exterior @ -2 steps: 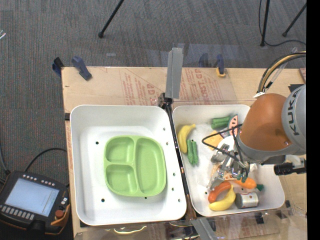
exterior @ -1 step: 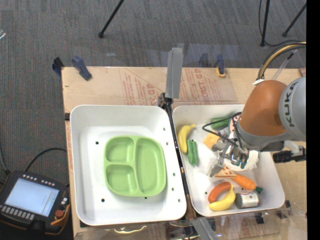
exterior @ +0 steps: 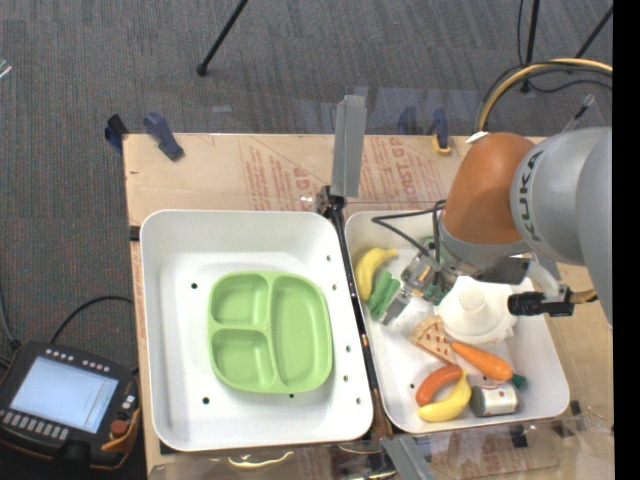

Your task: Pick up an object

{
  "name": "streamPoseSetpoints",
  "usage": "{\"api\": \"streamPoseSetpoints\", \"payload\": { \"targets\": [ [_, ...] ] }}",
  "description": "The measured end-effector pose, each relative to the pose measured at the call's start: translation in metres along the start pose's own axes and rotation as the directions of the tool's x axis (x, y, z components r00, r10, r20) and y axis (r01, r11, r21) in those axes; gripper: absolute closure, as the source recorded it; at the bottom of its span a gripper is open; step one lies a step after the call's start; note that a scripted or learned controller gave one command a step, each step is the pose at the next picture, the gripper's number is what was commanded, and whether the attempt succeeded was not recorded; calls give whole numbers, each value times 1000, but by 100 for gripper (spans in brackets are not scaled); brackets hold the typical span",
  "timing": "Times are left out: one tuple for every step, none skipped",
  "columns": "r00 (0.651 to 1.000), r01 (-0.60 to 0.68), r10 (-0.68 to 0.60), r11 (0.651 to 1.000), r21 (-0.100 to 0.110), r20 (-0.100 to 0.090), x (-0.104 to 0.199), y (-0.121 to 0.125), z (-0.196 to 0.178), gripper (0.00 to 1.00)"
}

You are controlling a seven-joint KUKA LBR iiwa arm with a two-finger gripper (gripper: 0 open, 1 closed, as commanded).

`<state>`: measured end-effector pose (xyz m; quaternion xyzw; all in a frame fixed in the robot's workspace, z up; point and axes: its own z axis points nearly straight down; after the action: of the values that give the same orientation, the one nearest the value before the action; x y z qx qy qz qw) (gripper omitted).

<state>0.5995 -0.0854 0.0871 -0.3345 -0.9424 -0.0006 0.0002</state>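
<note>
Camera view, fixed above the bench (exterior: 230,173), looking down at a slant.

Left bin (exterior: 170,258): one light green divided plate (exterior: 270,330) with three compartments, lying flat near the bin's middle.

Right bin (exterior: 548,368): several toy foods and small items.
- Yellow banana (exterior: 373,265), near the bin's far left corner.
- Green vegetable piece (exterior: 382,295), just beside the banana, toward the near edge.
- White cup-like piece (exterior: 476,310), about mid-bin, partly under the arm.
- Pizza slice (exterior: 434,340), toward the near edge from the white piece.
- Orange carrot (exterior: 483,360), lying slantwise, touching or just beside the pizza slice.
- Orange-red sausage-shaped piece (exterior: 438,384) and a second yellow banana (exterior: 449,403), side by side close to the near edge.
- Small grey can (exterior: 494,400), on its side, close to the near right corner.

Arm: grey with an orange band, reaching in from the right over the right bin. Pincer (exterior: 412,286) is lowered just beside the green vegetable piece and the first banana; whether its fingers are parted or closed, and whether anything sits between them, cannot be told.
</note>
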Motion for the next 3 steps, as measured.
{"api": "streamPoseSetpoints", "payload": {
  "targets": [
    [976,-217,217,976,3,-2,38,-37,1,0],
    [948,-318,318,948,0,2,-31,-8,-1,0],
    [931,-365,365,931,3,-1,29,-40,0,0]
  ]
}}
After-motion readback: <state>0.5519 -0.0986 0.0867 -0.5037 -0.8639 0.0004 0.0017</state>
